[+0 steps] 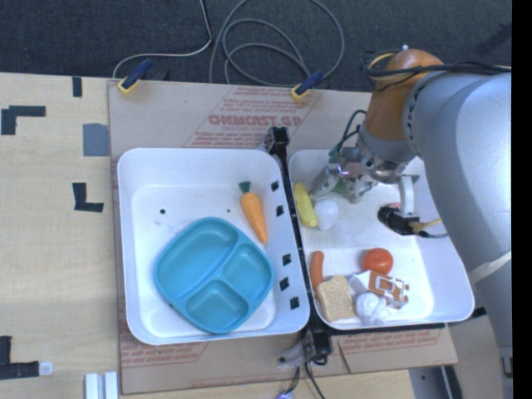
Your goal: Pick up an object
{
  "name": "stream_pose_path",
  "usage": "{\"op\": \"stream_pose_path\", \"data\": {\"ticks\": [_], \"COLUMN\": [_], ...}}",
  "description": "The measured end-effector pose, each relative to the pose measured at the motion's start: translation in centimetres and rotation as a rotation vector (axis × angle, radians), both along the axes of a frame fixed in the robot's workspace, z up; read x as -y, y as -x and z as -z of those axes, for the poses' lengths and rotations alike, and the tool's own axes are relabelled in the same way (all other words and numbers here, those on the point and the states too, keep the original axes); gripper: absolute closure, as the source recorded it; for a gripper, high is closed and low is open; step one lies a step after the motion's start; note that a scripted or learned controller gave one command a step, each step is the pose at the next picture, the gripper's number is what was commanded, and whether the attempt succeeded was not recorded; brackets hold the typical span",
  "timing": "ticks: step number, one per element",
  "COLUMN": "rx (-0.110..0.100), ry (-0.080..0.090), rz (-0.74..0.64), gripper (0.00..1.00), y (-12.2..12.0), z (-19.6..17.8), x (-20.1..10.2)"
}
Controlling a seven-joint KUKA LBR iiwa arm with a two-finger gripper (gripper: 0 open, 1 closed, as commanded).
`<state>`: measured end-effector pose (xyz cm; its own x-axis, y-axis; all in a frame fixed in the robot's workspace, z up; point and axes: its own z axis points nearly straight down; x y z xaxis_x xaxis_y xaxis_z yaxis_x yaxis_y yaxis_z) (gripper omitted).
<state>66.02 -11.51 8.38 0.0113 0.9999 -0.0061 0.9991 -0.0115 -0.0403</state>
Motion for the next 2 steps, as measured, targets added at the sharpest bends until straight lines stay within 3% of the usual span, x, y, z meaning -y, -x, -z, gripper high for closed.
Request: {"op": "stream_pose_path", "data": {"ticks": [2], "rx": [0.002], "ry": [0.008], "rz": [0.003], "gripper": [0.00], "y": [0.04], "z": [-0.02], "x": [-0.29]}}
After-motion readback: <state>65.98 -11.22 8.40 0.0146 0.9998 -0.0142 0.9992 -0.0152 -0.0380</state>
